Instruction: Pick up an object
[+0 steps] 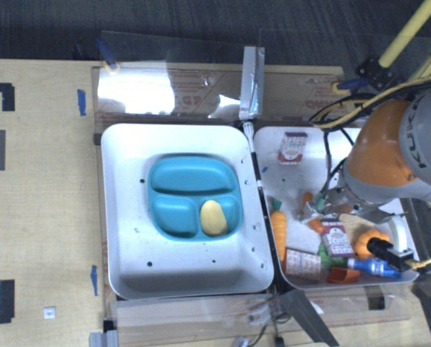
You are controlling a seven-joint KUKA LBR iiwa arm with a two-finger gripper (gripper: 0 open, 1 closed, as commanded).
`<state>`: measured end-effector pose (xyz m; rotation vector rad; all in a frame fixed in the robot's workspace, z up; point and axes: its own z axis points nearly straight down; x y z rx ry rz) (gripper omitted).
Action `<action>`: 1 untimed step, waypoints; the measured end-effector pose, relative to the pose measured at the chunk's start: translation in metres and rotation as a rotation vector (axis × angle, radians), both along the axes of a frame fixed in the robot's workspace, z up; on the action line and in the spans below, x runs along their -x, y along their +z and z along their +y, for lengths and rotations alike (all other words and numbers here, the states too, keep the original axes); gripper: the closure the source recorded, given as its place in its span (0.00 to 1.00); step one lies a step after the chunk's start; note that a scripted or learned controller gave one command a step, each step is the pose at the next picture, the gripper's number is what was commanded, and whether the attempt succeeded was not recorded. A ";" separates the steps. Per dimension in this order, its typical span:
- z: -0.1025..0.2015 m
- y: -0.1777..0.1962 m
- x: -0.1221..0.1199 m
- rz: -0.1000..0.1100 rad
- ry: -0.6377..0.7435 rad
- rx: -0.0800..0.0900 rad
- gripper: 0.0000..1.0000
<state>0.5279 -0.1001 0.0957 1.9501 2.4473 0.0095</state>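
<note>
My gripper (pixel 318 207) hangs low in the right bin (pixel 272 170), under the grey wrist and orange band, over a pile of small items. Beside it lie an orange carrot (pixel 278 234), a red-and-white box (pixel 337 240), a pale carton on its side (pixel 303 263), an orange round piece (pixel 366 243) and a blue marker (pixel 372 267). A red-and-white packet (pixel 293 147) rests apart at the bin's far end. The arm hides whatever sits directly under the wrist, so I cannot tell if anything is held.
The left bin (pixel 129 215) holds a blue compartment tray (pixel 192 178) with a yellow oval object (pixel 213 217) in its near-right compartment. A metal divider post (pixel 251 82) stands behind the bins. Cables and a yellow pole (pixel 411 27) run at the far right.
</note>
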 end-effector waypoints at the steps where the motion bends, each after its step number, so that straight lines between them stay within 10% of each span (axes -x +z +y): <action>1: 0.054 0.090 -0.100 0.008 -0.015 -0.004 1.00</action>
